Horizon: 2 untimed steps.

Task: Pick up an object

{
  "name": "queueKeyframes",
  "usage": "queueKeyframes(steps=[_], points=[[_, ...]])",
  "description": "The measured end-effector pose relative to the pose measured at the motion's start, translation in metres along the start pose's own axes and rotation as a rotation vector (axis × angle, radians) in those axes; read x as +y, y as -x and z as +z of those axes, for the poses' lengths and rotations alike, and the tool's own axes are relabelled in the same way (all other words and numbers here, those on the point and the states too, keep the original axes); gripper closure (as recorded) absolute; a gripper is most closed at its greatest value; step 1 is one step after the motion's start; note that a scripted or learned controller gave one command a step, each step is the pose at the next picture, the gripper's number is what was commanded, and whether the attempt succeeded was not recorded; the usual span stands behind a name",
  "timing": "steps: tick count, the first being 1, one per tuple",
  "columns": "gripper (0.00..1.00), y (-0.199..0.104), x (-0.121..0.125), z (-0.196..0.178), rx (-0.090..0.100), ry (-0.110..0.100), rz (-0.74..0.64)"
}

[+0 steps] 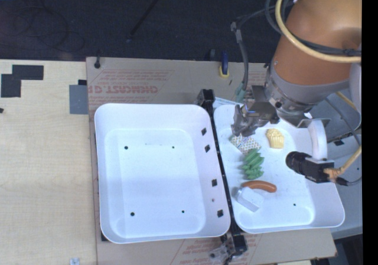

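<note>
Gripper (245, 128): low over the upper left part of the right bin, directly above the checkered item; whether its fingers are open or closed cannot be told from this angle, and nothing can be confirmed as held.
Checkered item (245, 142): small, white with a dark lattice pattern, lying on the right bin floor just under the gripper tip; contact between them cannot be judged.
Green object (253, 164): knobbly, elongated, just below the checkered item, near the middle of the right bin.
Orange-red object (259, 186): sausage-shaped, lying across just below the green object, apart from it.
White block (249, 199): small, pale, just below the left end of the orange-red object, near the bin's lower left.
Yellow object (274, 137): small, ridged, to the right of the gripper, apart from the checkered item.
Right bin (307, 213): white, shallow, right of frame centre; holds all five loose items, clustered in its left half.
Left bin (112, 169): white, shallow, centre-left of frame, its right rim touching the right bin along a black divider.
Arm (319, 33): orange band and grey wrist fill the upper right, overhanging the right bin's upper edge.
Black fitting (307, 165): dark cylindrical part with cable at the right bin's right rim.
Bench surround: brown cardboard sheet (153, 81) under both bins; pale wood surface (41, 169) at the left of frame.
</note>
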<state>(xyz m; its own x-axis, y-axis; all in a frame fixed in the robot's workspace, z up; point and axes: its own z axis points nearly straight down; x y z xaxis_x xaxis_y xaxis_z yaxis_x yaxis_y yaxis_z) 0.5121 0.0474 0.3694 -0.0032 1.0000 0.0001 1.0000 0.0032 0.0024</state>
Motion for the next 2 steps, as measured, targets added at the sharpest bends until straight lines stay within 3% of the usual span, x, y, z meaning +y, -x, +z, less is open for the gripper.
queueKeyframes(steps=[1, 2], points=[[1.0, -0.04, 0.066, -0.101, 0.0, 0.002, 0.002], [1.0, -0.01, -0.026, 0.018, -0.002, -0.018, 0.006]])
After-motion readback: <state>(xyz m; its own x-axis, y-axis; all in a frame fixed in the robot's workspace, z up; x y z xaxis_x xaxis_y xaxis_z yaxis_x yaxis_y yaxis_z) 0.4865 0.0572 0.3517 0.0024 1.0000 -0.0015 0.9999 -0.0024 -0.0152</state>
